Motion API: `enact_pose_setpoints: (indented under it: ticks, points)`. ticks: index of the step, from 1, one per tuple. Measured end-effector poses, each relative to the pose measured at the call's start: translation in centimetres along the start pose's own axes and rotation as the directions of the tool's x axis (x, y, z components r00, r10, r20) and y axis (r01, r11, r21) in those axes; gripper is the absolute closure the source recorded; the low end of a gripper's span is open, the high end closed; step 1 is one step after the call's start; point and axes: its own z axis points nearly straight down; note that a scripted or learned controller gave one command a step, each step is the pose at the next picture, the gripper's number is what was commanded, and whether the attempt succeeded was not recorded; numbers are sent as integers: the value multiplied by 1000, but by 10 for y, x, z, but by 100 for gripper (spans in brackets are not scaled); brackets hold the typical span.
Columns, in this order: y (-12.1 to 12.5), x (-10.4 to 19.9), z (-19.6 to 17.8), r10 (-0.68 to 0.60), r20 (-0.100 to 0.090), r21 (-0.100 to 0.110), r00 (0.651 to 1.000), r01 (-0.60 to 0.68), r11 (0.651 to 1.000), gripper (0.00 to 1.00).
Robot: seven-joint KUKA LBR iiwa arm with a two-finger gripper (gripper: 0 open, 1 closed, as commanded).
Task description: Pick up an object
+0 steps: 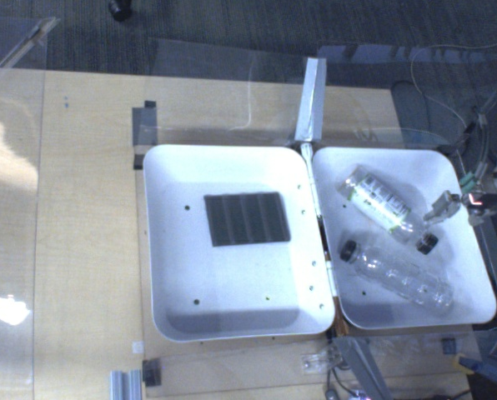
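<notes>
Two clear plastic bottles (379,202) (396,276) are lying unlifted just beside the fingers (443,207), whose spread cannot be told; picking is remaining.

Lab: bench (82,223) with white bins (173,248)

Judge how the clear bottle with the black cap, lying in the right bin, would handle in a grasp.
The clear bottle lies on its side, so it would probably roll if nudged. It looks see-through and empty, so likely light. Its smooth plastic may slip or dent between the fingers of the gripper.
</notes>
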Motion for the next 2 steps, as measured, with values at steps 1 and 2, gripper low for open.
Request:
enact_pose_setpoints:
  ticks: [1, 2]
  points:
    - [21, -4, -24, 76, 1, -1, 997, -76, 997, 0]
    - [21, -4, -24, 76, 1, -1, 997, -76, 997, 0]
